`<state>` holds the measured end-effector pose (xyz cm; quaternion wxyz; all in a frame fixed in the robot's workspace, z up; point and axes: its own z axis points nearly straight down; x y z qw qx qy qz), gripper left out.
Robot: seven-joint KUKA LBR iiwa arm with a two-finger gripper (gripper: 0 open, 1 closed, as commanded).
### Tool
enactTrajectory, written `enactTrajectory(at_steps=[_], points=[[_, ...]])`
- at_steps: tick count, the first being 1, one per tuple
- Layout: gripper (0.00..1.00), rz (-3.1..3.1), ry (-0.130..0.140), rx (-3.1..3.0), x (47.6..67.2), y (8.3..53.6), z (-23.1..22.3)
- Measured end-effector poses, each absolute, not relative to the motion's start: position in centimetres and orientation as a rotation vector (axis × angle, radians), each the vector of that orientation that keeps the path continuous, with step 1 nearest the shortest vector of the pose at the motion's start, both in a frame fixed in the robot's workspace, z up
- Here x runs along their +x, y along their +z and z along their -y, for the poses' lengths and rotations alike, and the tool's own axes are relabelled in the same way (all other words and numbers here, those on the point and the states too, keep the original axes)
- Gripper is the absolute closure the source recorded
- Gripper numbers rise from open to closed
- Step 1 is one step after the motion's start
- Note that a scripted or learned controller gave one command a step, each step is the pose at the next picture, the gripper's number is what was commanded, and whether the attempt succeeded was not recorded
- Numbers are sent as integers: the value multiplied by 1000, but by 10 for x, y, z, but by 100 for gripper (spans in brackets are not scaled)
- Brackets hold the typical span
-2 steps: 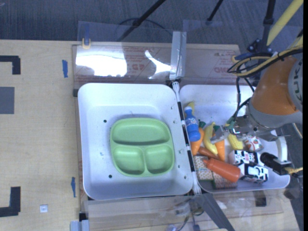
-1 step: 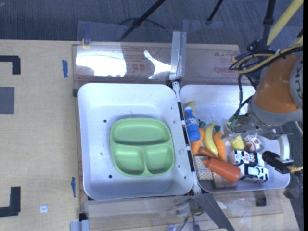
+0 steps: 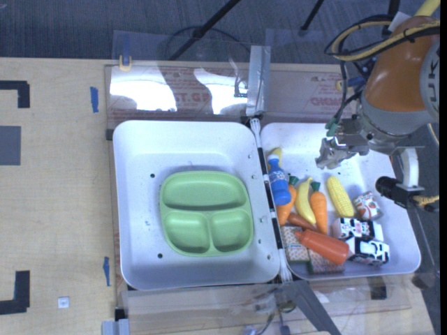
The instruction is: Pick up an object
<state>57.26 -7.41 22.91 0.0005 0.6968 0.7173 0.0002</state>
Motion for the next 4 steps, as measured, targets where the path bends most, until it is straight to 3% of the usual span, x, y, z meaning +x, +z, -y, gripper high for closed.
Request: enactTrajectory(at_steps=[1,2,3,4], points=[[0,-2253,0,2189,572,229,74],[0,-2253,5,2183,558,87,118],[100,-2247,13,2179,561,100,119],[100,-2244,0,2195,638,267,104]])
